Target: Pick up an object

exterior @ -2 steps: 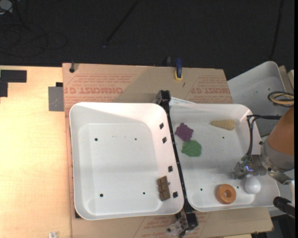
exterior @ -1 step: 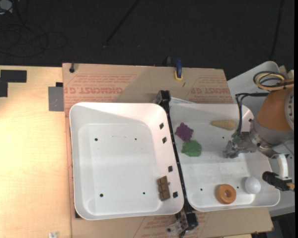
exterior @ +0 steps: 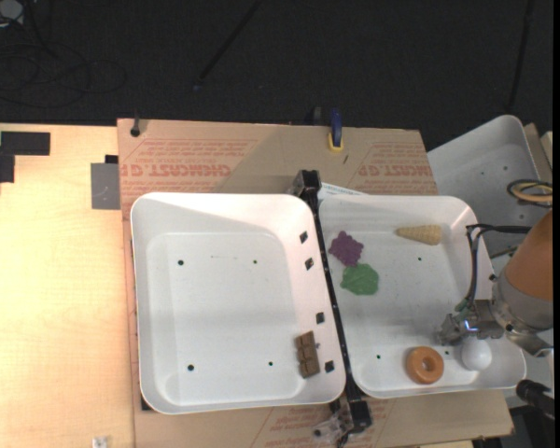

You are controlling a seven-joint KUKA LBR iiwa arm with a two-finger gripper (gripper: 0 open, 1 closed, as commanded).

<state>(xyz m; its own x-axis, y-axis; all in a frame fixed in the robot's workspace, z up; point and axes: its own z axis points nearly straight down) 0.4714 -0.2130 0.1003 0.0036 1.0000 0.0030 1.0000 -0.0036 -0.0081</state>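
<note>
Objects for pickup lie in right bin: purple piece and green piece near divider, just beside each other; tan cone toward far wall; orange ring near front wall; white ball at front right corner. Gripper low over that corner, just above ball, ring close beside. Cannot tell gripper state; metal parts blur together. Arm cut off at right edge. Left bin holds brown block against divider side.
</note>
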